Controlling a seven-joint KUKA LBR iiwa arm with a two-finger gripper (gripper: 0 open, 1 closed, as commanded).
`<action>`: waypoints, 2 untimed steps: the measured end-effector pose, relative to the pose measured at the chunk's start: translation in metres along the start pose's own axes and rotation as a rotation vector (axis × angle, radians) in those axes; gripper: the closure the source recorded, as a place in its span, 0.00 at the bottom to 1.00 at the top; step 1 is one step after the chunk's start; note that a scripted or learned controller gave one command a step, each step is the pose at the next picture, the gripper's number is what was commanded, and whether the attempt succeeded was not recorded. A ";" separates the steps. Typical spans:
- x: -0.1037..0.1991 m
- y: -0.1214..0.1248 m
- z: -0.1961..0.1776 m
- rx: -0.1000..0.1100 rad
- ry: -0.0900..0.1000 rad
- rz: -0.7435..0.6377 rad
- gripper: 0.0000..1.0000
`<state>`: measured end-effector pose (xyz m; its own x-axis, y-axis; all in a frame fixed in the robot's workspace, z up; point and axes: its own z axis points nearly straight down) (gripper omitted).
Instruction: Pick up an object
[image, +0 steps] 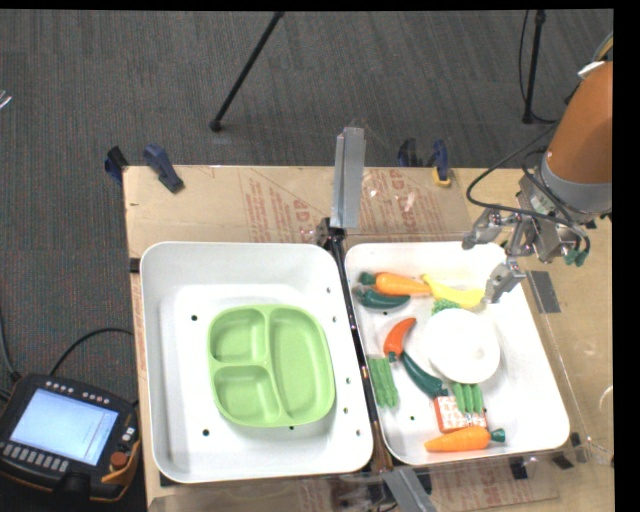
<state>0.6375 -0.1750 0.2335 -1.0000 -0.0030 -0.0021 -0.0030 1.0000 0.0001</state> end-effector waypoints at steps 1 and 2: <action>0.004 0.015 0.142 -0.001 -0.004 -0.001 0.00; 0.021 0.085 0.142 -0.002 -0.004 -0.092 0.00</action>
<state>0.6163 -0.0898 0.0919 -0.9955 -0.0946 -0.0066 -0.0946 0.9955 0.0014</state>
